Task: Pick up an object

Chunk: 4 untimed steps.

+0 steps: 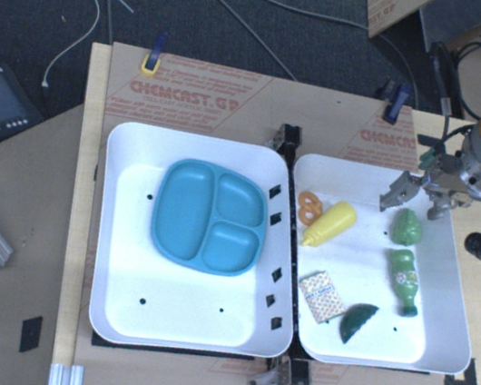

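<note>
Gripper (417,196) over right bin's (457,271) far edge, jaws spread wide and holding nothing, just above green ball (406,228), with bottle (404,279), banana (330,224), pretzel (309,206) nearby.

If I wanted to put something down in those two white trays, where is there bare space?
Left bin: a wide bare strip in front of the blue divided plate, plus a narrower one to its left. Right bin: crowded. Pretzel, yellow piece, patterned packet and green items fill it; the tool hovers at its far edge.
</note>
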Motion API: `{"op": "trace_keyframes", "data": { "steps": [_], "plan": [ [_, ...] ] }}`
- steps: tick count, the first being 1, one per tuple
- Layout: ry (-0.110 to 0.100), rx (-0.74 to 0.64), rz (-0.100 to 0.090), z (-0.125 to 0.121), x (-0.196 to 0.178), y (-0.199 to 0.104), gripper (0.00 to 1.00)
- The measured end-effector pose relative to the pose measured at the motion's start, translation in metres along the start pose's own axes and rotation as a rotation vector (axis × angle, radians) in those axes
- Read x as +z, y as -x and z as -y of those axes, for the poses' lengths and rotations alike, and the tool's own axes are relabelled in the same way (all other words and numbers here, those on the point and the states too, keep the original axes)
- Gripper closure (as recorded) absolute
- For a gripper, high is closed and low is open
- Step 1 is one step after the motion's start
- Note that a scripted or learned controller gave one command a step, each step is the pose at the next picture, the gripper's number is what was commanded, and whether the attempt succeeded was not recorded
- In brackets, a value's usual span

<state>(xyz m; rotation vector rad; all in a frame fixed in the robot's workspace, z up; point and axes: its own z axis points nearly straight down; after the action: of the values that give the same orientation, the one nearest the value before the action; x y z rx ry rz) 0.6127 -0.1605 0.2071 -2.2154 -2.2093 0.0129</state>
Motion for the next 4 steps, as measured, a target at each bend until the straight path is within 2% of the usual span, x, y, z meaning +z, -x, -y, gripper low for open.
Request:
{"op": "trace_keyframes", "data": {
  "steps": [1,3,4],
  "plan": [
    [0.014,-0.003,0.003,-0.003,-0.008,0.0,0.0],
    [0.008,-0.002,0.001,0.013,0.097,0.005,0.0],
    [0.011,-0.003,0.002,0.013,0.124,0.005,0.0]
  ]
}}
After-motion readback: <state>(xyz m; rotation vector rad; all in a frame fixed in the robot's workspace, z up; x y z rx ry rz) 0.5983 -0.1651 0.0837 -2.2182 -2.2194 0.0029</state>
